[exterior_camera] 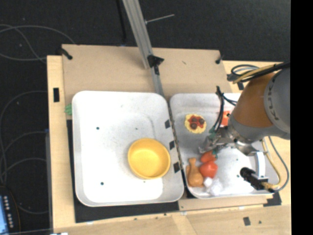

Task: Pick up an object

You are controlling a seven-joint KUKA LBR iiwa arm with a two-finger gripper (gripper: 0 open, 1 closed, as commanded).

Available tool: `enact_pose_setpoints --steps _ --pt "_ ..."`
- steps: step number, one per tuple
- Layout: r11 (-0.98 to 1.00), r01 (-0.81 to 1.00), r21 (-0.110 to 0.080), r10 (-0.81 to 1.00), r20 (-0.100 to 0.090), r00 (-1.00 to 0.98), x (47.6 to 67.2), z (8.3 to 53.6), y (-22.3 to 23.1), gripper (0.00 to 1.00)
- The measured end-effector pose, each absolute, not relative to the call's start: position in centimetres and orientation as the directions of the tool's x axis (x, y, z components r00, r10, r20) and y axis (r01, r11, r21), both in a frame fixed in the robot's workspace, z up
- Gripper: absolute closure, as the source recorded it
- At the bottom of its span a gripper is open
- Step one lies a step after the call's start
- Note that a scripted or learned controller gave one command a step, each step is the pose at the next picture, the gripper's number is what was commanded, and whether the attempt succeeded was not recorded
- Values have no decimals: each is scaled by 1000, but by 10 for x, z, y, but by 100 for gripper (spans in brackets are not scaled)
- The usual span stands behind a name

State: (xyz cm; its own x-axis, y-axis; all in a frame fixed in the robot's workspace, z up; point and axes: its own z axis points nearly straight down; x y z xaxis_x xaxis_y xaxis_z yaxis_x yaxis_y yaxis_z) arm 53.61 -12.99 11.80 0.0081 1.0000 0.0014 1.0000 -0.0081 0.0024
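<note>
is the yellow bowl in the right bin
No, the yellow bowl sits in the left bin, near its right wall, while the right bin holds the small food items.

Arm (pixel 264 106) cut off at the frame's right side; upper links out of view. Gripper (pixel 215 143) seen from above, wrist housing covers the fingers, state not readable. Right bin (pixel 195 102): far-right wall and part of floor hidden under the arm. Red object (pixel 208 156) below gripper partly covered by it; shape unclear. Small white items (pixel 211 185) at the bin's front corner too blurred to ID. Orange-red piece (pixel 225 117) beside wrist mostly hidden. Metal pole (pixel 139 28) cut off at top edge. Screen (pixel 5 217) at bottom-left cut off by the frame.
</note>
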Motion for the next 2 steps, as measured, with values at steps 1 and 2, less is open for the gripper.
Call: enact_pose_setpoints --steps 1,2 --pt "-7 1000 2 1000 0 7 529 173 -136 100" --pt "3 1000 2 1000 -1 -3 530 219 -137 100"
